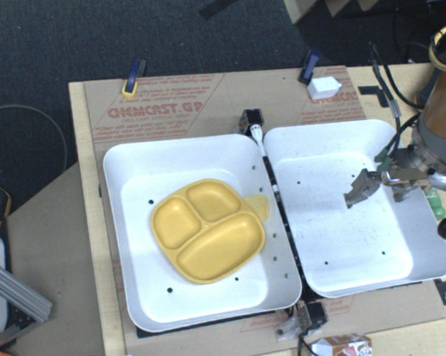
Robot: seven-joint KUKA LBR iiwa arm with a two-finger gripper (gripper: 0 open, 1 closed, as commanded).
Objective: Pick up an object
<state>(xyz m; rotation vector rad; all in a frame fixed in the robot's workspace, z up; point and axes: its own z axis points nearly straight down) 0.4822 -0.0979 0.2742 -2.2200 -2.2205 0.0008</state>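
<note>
A yellow divided plate (206, 229) with three compartments lies flat in the middle of the left bin (173, 145). A small flat yellow piece (259, 206) pokes out from under its right edge. My gripper (360, 188) hangs over the right part of the right bin (335, 129), well to the right of the plate and apart from it. It points left and down toward the bin floor, and I see nothing in it. The arm's grey body (440, 127) comes in from the right edge.
The bins rest on a cardboard sheet (200, 98). At its back edge are a white block (324, 88) and two blue clamps (132, 77). A black clip (251, 121) sits between the bins. A green item (435, 203) lies by the right bin's right rim.
</note>
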